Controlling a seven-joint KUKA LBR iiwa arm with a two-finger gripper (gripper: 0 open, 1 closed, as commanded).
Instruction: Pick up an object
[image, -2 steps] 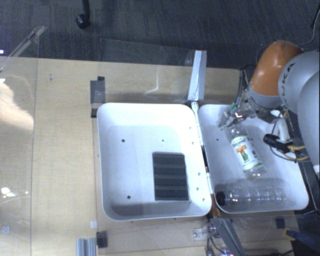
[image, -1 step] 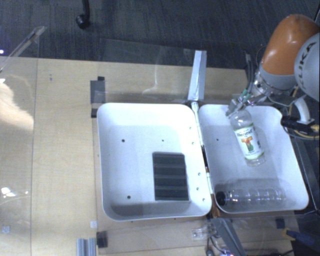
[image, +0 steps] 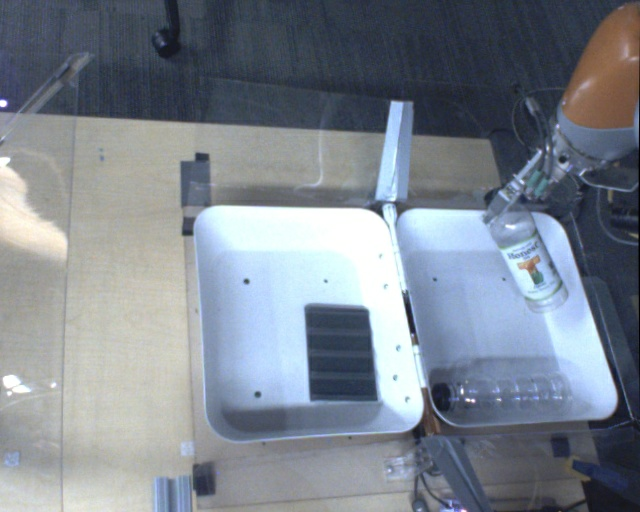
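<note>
One clear plastic bottle with a white and orange label (image: 528, 262) hangs tilted over the far right part of the right white bin (image: 455, 300), its cap end gripped in the claw (image: 505, 200), so you hold it by the narrow neck. Nearer you, a clear ribbed plastic bottle with a dark cap (image: 500, 392) lies along the front wall. A black ribbed rectangular block (image: 341, 352) sits flat in the left white bin (image: 240, 250) on the worktop (image: 110, 300).

Place: robotics lab or test cell
Bench: pale wooden top (image: 120, 330) bearing two shallow white bins (image: 215, 300)
Guard: clear plastic sheet (image: 40, 250) over the bench's left
Floor: dark carpet (image: 300, 50)
Wiring: loose cables (image: 610, 215)
</note>
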